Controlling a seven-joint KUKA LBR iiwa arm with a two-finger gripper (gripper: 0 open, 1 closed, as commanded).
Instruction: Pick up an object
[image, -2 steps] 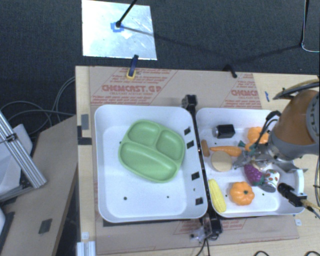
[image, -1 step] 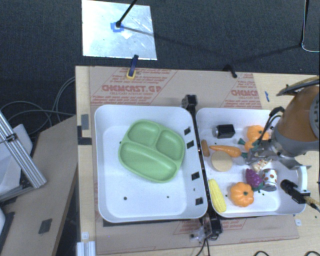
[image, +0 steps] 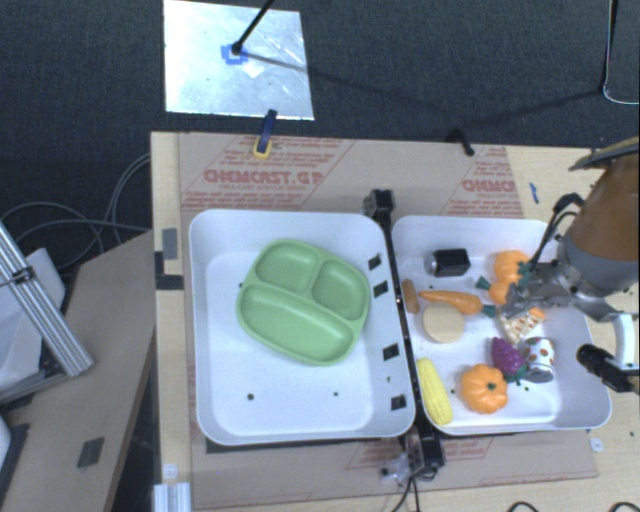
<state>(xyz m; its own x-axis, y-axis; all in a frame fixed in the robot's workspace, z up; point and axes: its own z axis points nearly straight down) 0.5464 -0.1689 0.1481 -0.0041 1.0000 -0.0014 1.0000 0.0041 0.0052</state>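
The right bin (image: 585, 400) holds several toy foods: a carrot (image: 452, 298), a beige round piece (image: 443, 325), a corn cob (image: 433, 390), a small orange pumpkin (image: 482, 388), purple grapes (image: 505, 355), an orange pepper (image: 508, 267), a black block (image: 450, 262) and a small striped can (image: 540, 358). My gripper (image: 522, 298) reaches down from the right into the middle of this bin. It sits just above a pale wedge-shaped piece (image: 523, 323), between the pepper and the grapes. The arm hides what is beneath the gripper.
The left bin (image: 215, 400) holds a green divided plate (image: 303, 300). A black divider with clips (image: 392, 300) runs between the bins. The arm's grey body (image: 605, 240) hangs over the right bin's far right side. A metal sheet (image: 238, 60) lies beyond the bench.
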